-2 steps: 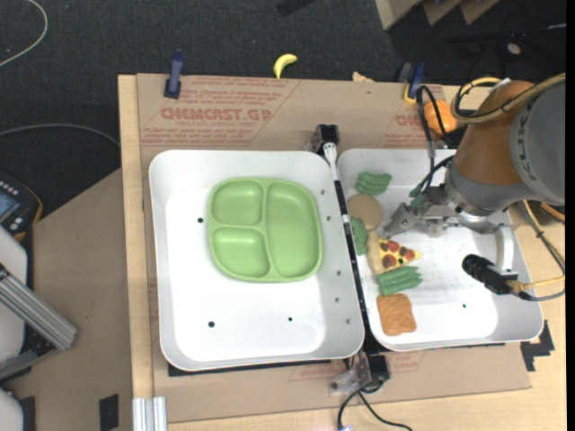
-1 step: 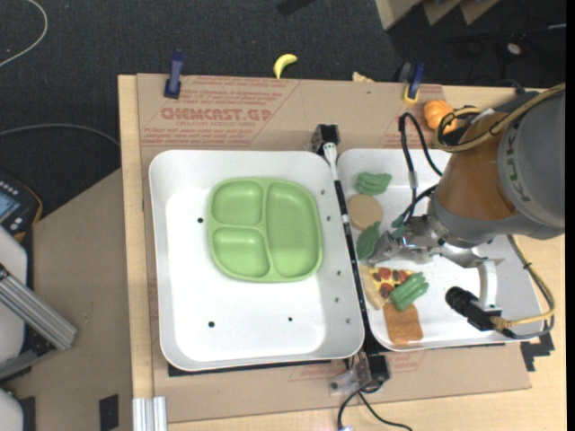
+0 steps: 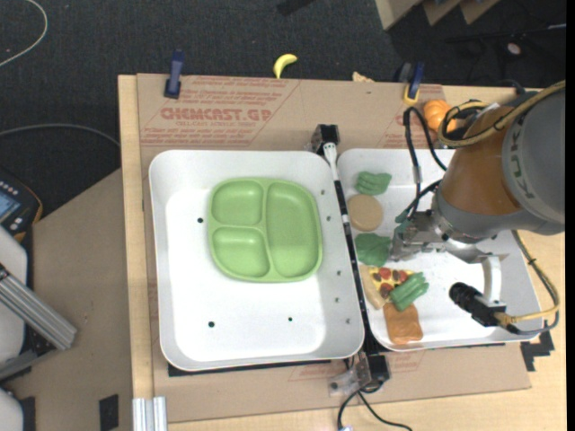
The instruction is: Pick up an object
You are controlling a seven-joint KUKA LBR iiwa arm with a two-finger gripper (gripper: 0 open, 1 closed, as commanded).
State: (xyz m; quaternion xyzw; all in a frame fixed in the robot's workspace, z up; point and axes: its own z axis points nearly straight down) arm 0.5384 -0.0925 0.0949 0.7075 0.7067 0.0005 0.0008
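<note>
Down in the right bin (image 3: 467, 330) the tool (image 3: 402, 241) hangs low; whether it is open or closed I cannot tell. Nearest is a green block (image 3: 370, 245), just to its left, with the pizza slice (image 3: 388, 281) below it.

Cardboard-covered bench (image 3: 234, 115), two white bins side by side, left bin (image 3: 180, 268), right bin (image 3: 449, 326)

Left bin (image 3: 180, 268) roomy around green tray (image 3: 266, 230); right bin (image 3: 449, 330) cluttered.
</note>
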